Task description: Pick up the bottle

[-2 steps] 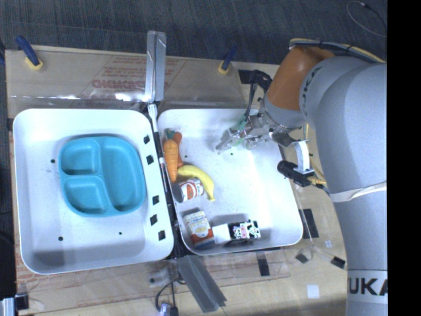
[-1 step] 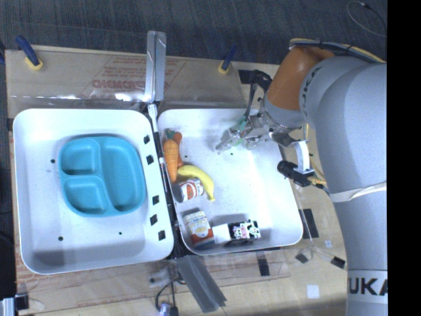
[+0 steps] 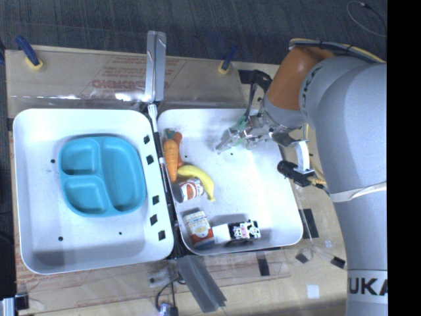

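This is a robotics lab, set up for grasping trials. A large grey industrial arm [image 3: 352,157] with an orange band reaches over a plywood bench [image 3: 79,71] whose board is fixed with blue clamps [image 3: 29,54]. Two shallow white bins [image 3: 26,196] sit side by side on it, one holding a blue plastic tray [image 3: 102,174], the other a scatter of toy food [image 3: 187,183] (a carrot, a banana, small cartons). Tape marks dot the bench, and dark carpet [image 3: 197,12] lies beyond.
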Controlling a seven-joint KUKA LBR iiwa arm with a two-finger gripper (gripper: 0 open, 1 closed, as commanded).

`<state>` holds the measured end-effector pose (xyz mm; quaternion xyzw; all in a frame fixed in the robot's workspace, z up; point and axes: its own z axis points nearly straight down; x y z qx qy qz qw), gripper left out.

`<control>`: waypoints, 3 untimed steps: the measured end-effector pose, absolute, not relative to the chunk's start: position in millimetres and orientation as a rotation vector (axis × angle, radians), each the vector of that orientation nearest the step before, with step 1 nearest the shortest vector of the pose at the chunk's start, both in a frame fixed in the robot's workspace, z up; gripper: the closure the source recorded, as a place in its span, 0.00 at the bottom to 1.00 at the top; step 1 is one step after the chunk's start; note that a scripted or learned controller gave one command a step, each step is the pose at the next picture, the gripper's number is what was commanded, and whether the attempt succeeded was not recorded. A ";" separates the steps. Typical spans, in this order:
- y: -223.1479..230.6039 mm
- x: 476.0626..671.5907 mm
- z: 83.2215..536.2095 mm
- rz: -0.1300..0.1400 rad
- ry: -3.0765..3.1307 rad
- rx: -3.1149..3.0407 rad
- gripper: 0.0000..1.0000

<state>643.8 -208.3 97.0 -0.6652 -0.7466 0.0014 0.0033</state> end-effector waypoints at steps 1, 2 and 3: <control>-208.3 643.8 97.0 0.004 -2.341 -2.086 0.00; -208.3 643.8 97.0 0.004 -2.341 -2.086 0.00; -208.3 643.8 97.0 0.004 -2.341 -2.086 0.00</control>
